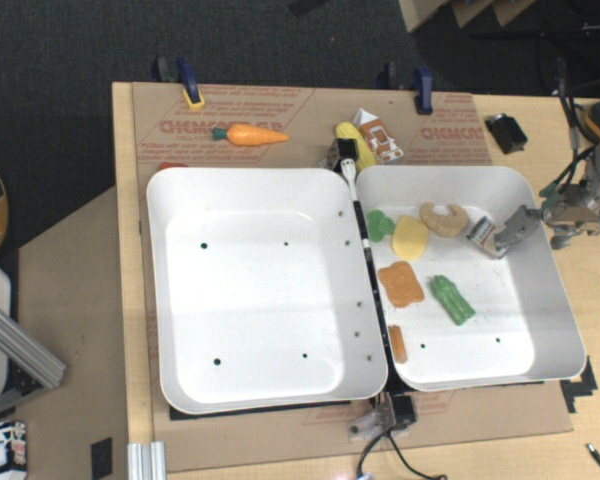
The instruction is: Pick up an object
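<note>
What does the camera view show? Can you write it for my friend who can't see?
A robot arm's end effector reaches from the right into the right white bin, close to a tan bagel-shaped toy. That bin also holds a yellow piece, an orange piece and two green toys. A toy carrot lies on the board behind the left bin.

gripper low in R bin | near tan piece | carrot on board behind L bin
</note>
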`<state>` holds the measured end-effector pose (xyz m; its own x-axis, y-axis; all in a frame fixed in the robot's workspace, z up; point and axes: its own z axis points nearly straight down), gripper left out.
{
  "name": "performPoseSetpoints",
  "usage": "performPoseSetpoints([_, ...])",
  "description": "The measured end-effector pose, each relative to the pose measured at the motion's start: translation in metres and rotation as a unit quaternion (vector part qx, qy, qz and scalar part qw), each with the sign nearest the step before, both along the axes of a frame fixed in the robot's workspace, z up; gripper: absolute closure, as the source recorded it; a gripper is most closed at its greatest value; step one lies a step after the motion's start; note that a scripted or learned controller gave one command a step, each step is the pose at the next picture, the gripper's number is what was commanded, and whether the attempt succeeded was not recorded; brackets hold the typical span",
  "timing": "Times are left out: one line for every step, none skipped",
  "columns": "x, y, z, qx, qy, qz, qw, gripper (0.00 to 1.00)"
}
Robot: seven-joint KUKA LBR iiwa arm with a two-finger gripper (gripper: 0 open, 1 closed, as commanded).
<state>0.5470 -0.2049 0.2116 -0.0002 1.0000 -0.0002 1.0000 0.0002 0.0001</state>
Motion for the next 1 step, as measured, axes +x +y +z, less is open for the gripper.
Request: performPoseSetpoints([-0.0279, 0.0595, -0.0875, 0.0033, 0.006, 0.002, 1.0, 0.0])
